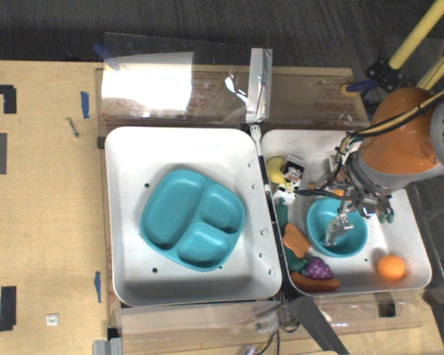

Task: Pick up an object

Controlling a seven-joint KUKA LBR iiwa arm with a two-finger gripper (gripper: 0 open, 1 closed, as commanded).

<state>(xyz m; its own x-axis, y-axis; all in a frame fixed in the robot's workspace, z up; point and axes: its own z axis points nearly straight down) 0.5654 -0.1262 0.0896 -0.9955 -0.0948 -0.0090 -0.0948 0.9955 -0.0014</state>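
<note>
My gripper [339, 229] hangs over a teal bowl [353, 244] in the right bin [411, 231], its tip inside the bowl's rim. I see nothing held in it. Around the bowl lie an orange ball [391, 267], a bunch of purple grapes [319, 270], an orange carrot-like piece [295, 241], a yellow toy [277, 168] and a small black and white item [293, 173]. The arm's orange band [403, 135] hides the bin's far right corner.
The left bin [133, 161] holds a teal divided plate [194, 218]. A clear plastic sheet [177, 87] and a metal strip [260, 83] stand behind the bins. Yellow poles [422, 24] cross the top right.
</note>
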